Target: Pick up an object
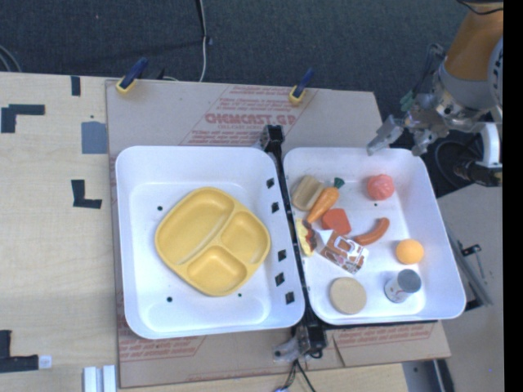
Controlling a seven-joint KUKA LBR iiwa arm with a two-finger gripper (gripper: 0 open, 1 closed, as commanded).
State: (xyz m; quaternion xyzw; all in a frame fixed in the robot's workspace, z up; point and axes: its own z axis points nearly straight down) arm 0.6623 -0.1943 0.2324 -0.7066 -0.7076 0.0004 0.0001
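Note:
The right bin [433, 219] holds several small items: a tan bread piece [306, 191], an orange carrot [322, 204], a red block [336, 220], a red ball [380, 187], a sausage [369, 233], an orange ball [409, 251], a grey can [402, 284], a beige round disc [349, 296] and a printed packet [341, 251]. My gripper [402, 138] hangs above the bin's far right corner with its fingers spread open and nothing between them.
The left bin [139, 219] holds a yellow divided tray [212, 240]. Both bins rest on a cardboard sheet [237, 117] held by clamps [131, 75] at the back. A black divider [282, 219] runs between the bins.

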